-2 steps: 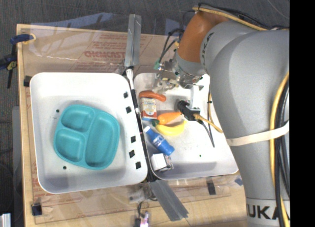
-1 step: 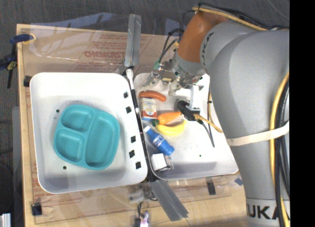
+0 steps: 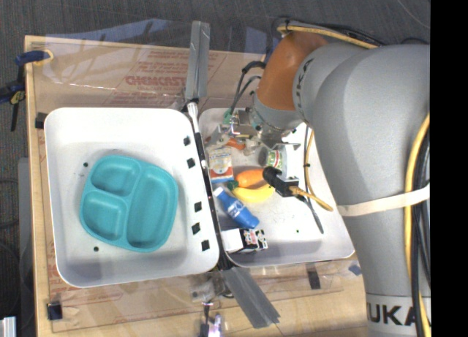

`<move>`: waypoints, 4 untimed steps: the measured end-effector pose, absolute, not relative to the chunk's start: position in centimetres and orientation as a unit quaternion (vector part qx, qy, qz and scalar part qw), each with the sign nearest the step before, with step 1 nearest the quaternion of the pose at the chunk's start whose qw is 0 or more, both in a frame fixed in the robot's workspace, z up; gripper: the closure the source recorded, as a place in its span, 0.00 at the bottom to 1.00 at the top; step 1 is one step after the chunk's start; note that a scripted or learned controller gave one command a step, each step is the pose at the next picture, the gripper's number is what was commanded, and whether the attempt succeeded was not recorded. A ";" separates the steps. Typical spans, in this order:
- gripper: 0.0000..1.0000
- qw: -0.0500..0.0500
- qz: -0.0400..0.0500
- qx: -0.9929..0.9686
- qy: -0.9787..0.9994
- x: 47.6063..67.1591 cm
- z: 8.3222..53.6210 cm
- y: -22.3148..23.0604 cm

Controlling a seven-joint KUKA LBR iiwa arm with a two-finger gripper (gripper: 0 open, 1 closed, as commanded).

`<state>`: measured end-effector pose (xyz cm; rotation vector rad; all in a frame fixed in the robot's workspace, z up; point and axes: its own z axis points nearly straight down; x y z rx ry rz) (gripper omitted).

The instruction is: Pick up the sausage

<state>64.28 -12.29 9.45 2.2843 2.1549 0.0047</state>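
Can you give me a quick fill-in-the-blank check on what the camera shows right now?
1. The teal divided plate lies in the ____ bin.
2. The arm reaches down over the ____ bin, where the small items are piled.
3. The band above the wrist is coloured ____.
4. The yellow banana lies just below an ____ item in the camera view.

Missing words: left; right; orange; orange
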 end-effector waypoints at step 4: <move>1.00 -0.003 -0.002 0.748 0.664 65.7 10.3 -13.5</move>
